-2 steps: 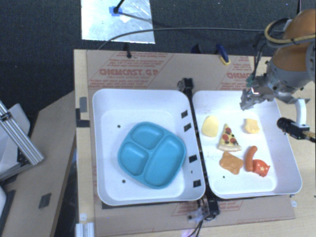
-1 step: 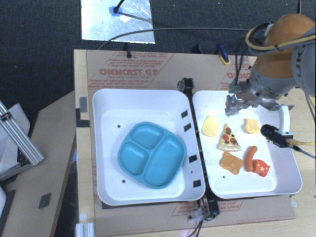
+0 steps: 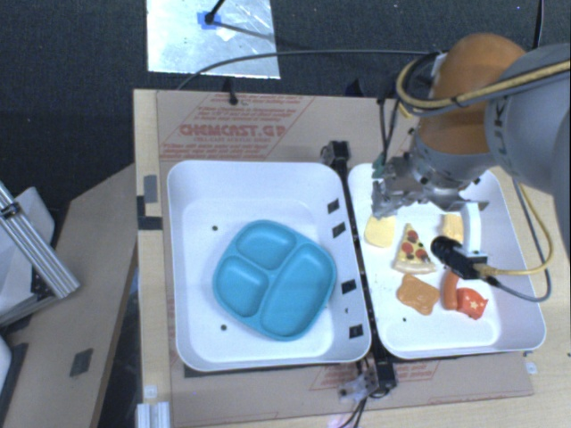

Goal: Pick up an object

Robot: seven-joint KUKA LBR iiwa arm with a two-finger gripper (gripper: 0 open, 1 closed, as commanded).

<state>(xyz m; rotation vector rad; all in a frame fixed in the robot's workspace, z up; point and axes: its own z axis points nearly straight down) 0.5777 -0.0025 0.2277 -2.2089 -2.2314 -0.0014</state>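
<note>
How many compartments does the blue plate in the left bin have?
3. The blue plate has a small compartment at its upper left, another at its lower left, and one large compartment along its right side. All three show fully.

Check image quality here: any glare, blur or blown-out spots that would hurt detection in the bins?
Camera view: the foil sheet at top glares brightly; white bin walls run near-saturated; the blue tray is evenly lit with soft shadows. The arm looks slightly soft. The toy pizza slice and small food pieces are low-resolution, edges fuzzy.
</note>
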